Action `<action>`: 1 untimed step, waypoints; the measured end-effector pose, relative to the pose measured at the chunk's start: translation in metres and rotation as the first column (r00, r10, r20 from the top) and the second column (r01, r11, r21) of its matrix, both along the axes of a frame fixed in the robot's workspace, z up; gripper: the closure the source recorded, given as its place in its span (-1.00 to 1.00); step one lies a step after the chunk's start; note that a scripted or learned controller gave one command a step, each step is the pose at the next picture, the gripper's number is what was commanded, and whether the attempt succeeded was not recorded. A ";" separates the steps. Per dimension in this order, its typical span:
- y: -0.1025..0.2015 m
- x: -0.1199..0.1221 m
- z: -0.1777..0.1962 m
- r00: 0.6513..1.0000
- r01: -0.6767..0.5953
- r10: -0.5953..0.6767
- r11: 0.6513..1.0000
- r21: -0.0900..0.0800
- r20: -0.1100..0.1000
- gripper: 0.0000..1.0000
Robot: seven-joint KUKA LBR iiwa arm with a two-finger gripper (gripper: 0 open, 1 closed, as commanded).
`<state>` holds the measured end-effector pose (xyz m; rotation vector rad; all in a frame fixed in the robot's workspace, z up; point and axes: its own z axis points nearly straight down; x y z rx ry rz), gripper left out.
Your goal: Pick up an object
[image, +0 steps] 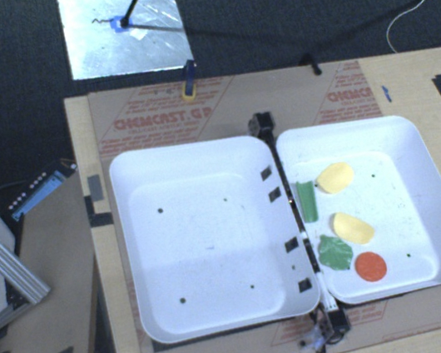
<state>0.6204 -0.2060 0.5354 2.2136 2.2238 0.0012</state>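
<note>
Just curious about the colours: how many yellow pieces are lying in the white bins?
2, both in the right bin: upper yellow piece near its middle, lower yellow piece just below it, beside the green lump. Nothing seems hidden.

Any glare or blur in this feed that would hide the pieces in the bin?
Camera view: even light, soft overall; the right bin reads cleanly, with the two yellow pieces, green strip, green piece and orange disc distinct. Strong glare sits on the foil sheet beyond the bench.
</note>
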 end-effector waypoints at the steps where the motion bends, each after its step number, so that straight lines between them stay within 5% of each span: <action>1: 0.000 0.029 0.000 1.000 -0.001 0.001 1.000 -0.001 0.001 1.00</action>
